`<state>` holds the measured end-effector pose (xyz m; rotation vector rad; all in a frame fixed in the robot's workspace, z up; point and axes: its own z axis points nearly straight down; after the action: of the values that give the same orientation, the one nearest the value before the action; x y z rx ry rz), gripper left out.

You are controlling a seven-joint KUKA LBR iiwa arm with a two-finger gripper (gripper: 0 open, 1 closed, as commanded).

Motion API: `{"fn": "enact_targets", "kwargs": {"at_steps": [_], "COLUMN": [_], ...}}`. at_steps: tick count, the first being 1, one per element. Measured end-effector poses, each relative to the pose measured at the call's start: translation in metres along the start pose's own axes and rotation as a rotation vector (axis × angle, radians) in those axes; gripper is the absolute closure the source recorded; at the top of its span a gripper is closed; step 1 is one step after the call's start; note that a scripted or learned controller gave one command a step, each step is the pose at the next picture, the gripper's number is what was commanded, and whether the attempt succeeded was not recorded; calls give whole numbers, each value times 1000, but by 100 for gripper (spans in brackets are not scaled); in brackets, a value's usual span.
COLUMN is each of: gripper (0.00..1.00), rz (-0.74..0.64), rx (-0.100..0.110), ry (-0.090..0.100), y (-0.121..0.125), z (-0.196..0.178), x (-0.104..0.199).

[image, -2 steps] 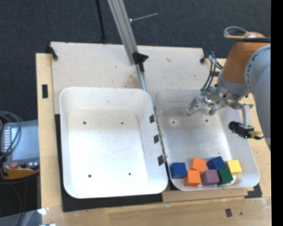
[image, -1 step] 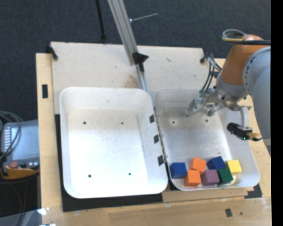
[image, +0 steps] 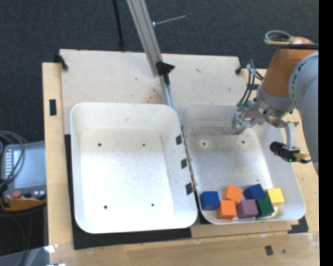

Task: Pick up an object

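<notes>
Blocks lie clustered at the near edge of the right bin [image: 277, 165]: a blue block [image: 210, 199], an orange block [image: 227, 209], a purple block [image: 247, 208], a green block [image: 265, 206] and a yellow block [image: 275, 195] form the front group, with a second orange block [image: 234, 192] and a second blue block [image: 255, 191] just behind. All touch or nearly touch their neighbours. The left bin [image: 127, 165] sits beside the right bin on the desk [image: 100, 71].

Farther back, the end effector [image: 243, 121] hangs over the far part of the right bin, well apart from the blocks. Nothing is visible between its fingers; whether they stand wide or narrow cannot be determined at this resolution.

Probable faults from this state:
- Tight packing leaves little room for a finger between blocks. A descent into the cluster is likely to land on a block top or push neighbours aside.
- The blocks rest against the near bin wall, so a finger on that side may strike the rim.
- A grasp spanning two blocks may lift neither securely.
</notes>
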<state>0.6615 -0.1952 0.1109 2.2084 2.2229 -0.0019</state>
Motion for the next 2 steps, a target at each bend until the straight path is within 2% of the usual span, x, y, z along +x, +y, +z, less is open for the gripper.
{"fn": "enact_targets", "kwargs": {"at_steps": [2], "gripper": [100], "rz": [0], "rx": [-5], "ry": [4], "y": [7], "z": [-129], "x": [-9]}}
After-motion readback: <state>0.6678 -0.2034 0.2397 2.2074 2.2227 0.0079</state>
